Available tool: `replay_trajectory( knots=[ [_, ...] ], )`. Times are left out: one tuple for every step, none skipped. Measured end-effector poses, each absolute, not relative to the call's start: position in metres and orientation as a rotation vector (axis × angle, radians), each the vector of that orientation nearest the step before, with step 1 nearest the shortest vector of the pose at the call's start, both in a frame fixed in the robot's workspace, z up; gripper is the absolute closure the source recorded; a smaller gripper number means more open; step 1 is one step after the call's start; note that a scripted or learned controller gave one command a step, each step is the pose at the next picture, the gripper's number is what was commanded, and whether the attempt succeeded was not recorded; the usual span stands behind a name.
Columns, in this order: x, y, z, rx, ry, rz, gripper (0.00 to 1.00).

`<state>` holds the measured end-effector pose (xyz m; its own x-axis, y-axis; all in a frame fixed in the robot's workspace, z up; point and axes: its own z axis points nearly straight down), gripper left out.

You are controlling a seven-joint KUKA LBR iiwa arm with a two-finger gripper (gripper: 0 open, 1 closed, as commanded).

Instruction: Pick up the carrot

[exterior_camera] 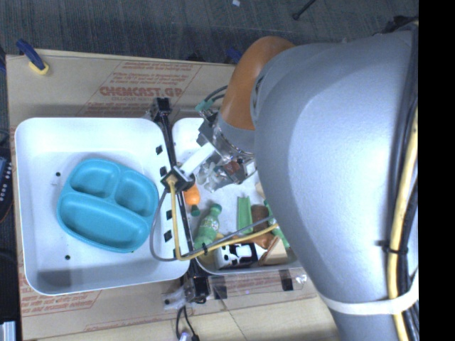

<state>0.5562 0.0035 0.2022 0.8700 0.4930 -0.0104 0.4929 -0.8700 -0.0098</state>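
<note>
The carrot [192, 194] is lying in the right bin [186, 130], near its left wall. The gripper [222, 168] is hanging just beside it, at two o'clock from it.

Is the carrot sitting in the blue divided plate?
No, the carrot lies in the right bin, while the blue plate sits in the left bin.

The arm [334, 155] hides most of the right bin [186, 130] (carrot [192, 195] barely peeking).
</note>
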Motion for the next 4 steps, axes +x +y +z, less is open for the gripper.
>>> replay_trajectory(
  knots=[
    [0.556,0.004,0.202,-3.03,-0.8,0.019,0.0],
    [0.533,-0.014,0.19,-3.02,-0.85,0.021,0.0],
    [0.488,0.015,0.19,-3.115,-0.335,0.023,0.0],
    [0.488,0.015,0.19,-3.115,-0.335,0.023,0.0]
  ],
)
